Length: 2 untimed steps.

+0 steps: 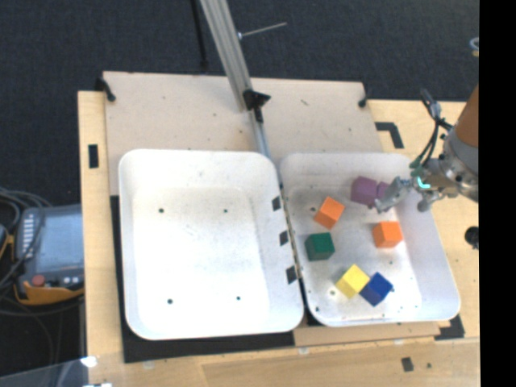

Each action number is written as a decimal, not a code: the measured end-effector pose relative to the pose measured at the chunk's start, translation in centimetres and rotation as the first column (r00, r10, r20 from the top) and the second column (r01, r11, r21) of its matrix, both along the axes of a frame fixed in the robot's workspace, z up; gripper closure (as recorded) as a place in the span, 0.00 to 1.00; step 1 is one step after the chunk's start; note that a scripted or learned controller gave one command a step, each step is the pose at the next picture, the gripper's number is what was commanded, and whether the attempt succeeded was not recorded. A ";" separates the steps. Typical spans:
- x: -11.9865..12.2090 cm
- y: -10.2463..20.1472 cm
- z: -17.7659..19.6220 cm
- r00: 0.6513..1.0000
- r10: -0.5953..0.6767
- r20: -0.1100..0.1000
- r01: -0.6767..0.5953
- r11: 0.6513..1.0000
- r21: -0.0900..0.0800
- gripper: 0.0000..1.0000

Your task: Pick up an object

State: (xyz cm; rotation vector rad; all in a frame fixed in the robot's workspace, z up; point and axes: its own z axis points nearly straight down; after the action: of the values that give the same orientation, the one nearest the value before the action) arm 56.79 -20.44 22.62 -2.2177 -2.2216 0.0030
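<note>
At the right edge of the view my arm (466,127) is cut off, so little beyond the wrist and its cables can be seen. My tool (401,193) reaches in low over the right bin (439,297), its tips just beside the purple block (366,189); whether they are spread or clenched I cannot tell. Two orange cubes (329,212) (388,234), a green cube (320,246), a yellow cube (352,281) and a blue cube (376,289) lie in that bin. The left bin (133,216) sits beside it on the counter (93,119). I can read no writing.
</note>
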 end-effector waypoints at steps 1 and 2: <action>0.1 0.0 0.2 1.000 0.001 0.004 -0.001 1.000 -0.001 0.00; -1.0 -0.1 -4.8 1.000 -0.002 -0.001 0.002 1.000 -0.001 0.00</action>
State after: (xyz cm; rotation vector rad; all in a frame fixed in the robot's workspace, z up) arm 55.81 -20.55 17.81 -2.2204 -2.2191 0.0048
